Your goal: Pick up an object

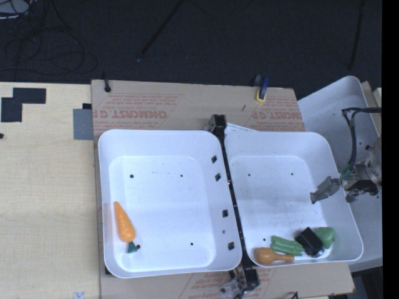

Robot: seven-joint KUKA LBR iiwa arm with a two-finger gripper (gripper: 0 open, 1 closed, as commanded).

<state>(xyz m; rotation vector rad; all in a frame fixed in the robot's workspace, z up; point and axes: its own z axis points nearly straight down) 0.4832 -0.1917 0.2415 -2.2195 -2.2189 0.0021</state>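
We are seeing the gripper (337,190) hovering at the right bin (274,143) edge, fingers spread apart and gripping nothing; the objects (a black block (309,240) among green and yellow pieces) are lying in its near-right corner; the pick is not yet done.

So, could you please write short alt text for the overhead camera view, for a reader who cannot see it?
A grey two-finger gripper hangs at the right edge of the right shallow white bin, above a green plastic vegetable, a black block and a tan pear-shaped toy in its near corner. The left white bin holds an orange plastic carrot.
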